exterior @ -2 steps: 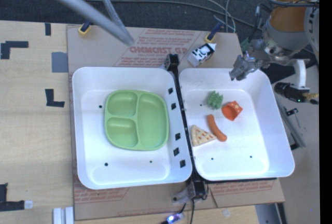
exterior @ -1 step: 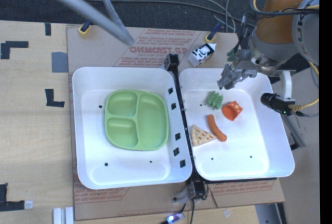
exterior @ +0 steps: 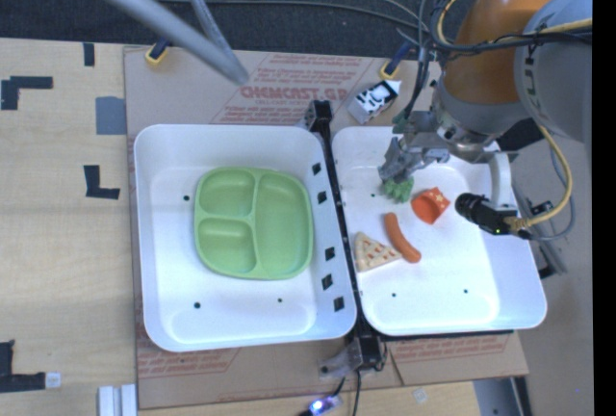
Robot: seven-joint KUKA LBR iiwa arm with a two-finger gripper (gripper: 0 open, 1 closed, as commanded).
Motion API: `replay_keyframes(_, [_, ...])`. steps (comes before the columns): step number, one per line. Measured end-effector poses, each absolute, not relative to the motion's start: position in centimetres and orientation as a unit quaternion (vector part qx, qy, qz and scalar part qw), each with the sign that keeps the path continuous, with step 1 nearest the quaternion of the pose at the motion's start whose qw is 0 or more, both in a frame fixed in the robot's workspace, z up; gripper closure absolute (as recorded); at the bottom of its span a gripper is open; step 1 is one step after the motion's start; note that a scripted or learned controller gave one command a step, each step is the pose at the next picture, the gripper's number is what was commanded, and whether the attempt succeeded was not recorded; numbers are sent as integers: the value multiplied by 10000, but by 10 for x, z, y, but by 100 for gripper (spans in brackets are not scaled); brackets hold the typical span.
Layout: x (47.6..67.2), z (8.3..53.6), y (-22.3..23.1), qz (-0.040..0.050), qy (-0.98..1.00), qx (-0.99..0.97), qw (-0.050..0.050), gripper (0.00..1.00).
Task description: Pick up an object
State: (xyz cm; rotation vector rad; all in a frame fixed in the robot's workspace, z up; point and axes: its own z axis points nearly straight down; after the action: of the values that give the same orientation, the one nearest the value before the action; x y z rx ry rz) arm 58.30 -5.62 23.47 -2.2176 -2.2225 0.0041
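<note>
My gripper (exterior: 397,175) reaches down into the right bin (exterior: 500,303) and stands right over a small green broccoli-like piece (exterior: 396,186), its fingertips touching or hiding the top of it. Whether the piece is between the fingers I cannot tell. A red pepper-like piece (exterior: 430,203) lies just right of it. An orange-red sausage (exterior: 402,238) lies below, with a pizza slice (exterior: 372,251) to its left.
The left bin (exterior: 164,308) holds a green divided plate (exterior: 254,221). A black divider (exterior: 332,212) runs between the bins. The orange-banded arm (exterior: 496,29) and its cables hang over the right bin's far right corner.
</note>
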Motion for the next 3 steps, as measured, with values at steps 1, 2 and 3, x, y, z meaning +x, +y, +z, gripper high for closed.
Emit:
replay_keyframes(1, [567, 228, -17, 13, -7082, -7060, 12, 100])
replay_keyframes(2, [545, 217, 27, 15, -7087, -7055, 19, 100])
replay_keyframes(3, [528, 211, 82, 12, -7094, -7048, 19, 100])
